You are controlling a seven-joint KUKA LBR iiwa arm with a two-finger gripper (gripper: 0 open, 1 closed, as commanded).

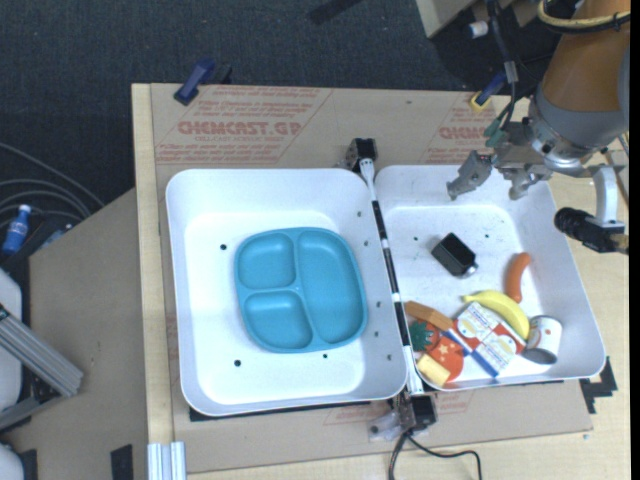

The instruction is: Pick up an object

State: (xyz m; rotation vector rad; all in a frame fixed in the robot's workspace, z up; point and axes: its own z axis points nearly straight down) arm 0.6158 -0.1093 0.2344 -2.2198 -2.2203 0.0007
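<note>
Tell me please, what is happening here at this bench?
A grey robot arm reaches in from the right, and its hand hangs open over the far edge of the right bin, holding nothing. That bin contains a black block, a banana, an orange sausage and other small items. A blue divided plate lies in the left bin.

Bright, even overhead light, soft shadows, white bins (200, 208) slightly glaring, focus perhaps a little soft.
</note>
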